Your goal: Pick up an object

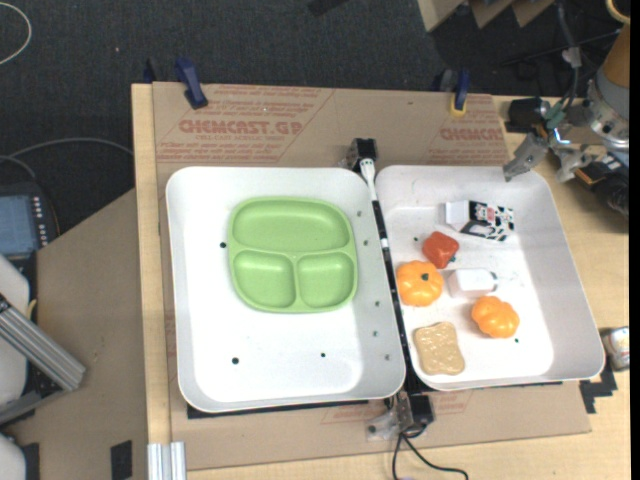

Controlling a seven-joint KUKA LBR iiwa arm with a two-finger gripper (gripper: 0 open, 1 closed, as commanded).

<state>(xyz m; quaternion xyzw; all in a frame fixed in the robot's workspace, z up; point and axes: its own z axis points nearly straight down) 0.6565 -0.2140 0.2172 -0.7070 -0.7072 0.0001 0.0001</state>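
Toys all lay unpicked in the right bin while our gripper hung aside, fingers spread, holding nothing.

Arm cut off by the frame edge at 3 o'clock, upper links out of view. Gripper blurred at 2 o'clock, finger spacing impossible to judge. Small box with black-and-white print too small to read. White block faint against the right bin, edges hard to trace. Blue-screened device clipped at 9 o'clock.
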